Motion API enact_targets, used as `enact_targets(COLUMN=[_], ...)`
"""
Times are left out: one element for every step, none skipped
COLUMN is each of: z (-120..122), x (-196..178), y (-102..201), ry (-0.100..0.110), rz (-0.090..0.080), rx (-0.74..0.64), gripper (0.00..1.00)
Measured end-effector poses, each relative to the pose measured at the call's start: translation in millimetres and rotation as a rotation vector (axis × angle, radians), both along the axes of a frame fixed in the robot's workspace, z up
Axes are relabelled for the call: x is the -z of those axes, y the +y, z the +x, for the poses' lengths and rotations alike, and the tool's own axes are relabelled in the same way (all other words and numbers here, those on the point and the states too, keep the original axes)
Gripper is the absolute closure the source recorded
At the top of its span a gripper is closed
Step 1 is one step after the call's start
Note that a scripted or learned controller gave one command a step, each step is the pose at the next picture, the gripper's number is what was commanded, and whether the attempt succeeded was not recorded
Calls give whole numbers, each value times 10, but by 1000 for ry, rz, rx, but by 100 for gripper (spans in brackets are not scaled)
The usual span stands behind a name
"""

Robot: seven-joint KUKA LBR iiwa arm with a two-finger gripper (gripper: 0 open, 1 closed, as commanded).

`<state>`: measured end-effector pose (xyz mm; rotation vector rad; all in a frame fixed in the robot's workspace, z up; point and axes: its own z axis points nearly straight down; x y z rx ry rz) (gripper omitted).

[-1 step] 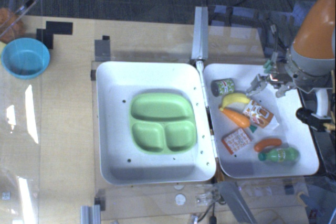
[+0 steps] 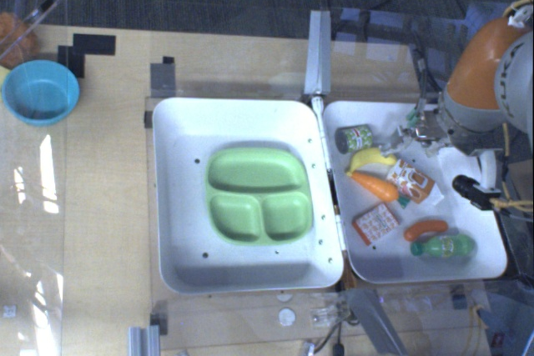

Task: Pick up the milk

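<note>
The milk (image 2: 412, 182) is a small white carton with orange print. It lies on its side in the middle of the right bin (image 2: 492, 263), against a carrot (image 2: 375, 186) and just below a banana (image 2: 371, 158). My gripper (image 2: 420, 127) hangs over the bin's far part, a short way above and slightly right of the carton. Nothing shows held in it. The grey wrist and orange band (image 2: 488, 62) rise behind it at the right.
The right bin also holds a green can (image 2: 355, 137), a red-and-white box (image 2: 375, 223), a sausage (image 2: 426, 229) and a green bottle (image 2: 442, 246). A green divided tray (image 2: 257, 194) sits in the left bin (image 2: 179, 179). A blue bowl (image 2: 41, 91) stands far left.
</note>
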<state>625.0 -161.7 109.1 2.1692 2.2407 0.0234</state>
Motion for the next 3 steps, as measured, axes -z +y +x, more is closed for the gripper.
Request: enact_targets(z=[-164,-126,86], x=[209,64,-714], y=[-147,-131,282], ry=[19,8,19], rz=[0,-2,1], rx=[-224,-227,-219], gripper=[0,100,100])
